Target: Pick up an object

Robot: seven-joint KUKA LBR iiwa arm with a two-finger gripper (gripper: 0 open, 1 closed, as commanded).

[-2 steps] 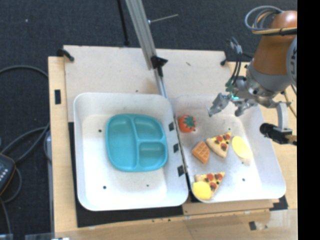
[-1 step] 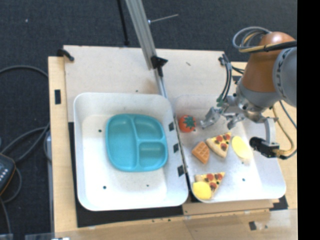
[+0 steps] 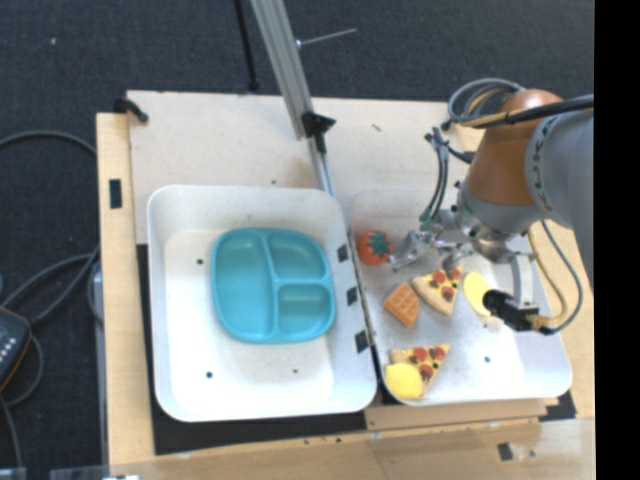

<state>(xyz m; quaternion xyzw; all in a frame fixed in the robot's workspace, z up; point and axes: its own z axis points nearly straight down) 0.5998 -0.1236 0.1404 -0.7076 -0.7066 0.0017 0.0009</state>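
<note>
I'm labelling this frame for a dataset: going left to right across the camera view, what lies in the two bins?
Teal divided plate → toy tomato → waffle piece → pizza slice → yellow piece. I left out the second pizza slice and the lemon at the near edge, since they overlap the others in that order.

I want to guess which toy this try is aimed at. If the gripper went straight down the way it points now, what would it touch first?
Probably the pizza slice just below the gripper, though depth is unclear from this slanted view.
</note>
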